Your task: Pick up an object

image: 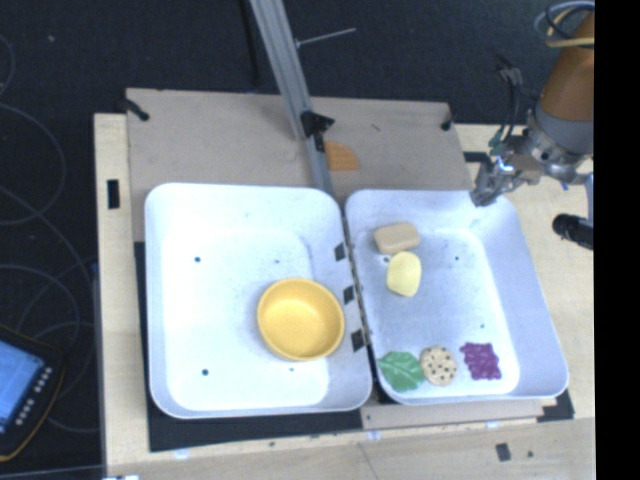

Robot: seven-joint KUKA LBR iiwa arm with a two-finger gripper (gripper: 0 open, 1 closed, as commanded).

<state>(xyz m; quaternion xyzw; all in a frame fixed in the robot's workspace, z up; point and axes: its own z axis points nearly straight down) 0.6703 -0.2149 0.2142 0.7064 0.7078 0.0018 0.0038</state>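
Gripper (pixel 486 190) is being held over the right bin (pixel 520 268) far corner; finger state can't be told, nothing seen gripped.

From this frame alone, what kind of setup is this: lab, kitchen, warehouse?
Probably a robotics lab grasping cell: two white bins on a bench, toy food like a cookie and a yellow bowl, and a metal camera mast.

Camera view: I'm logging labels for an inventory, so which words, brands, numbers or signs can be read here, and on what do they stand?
None can be read.
The lit blue screen at the lower left edge: whatever it shows is too small and blurred to read.
The yellow bowl, cookie and both white bins: no readable lettering.
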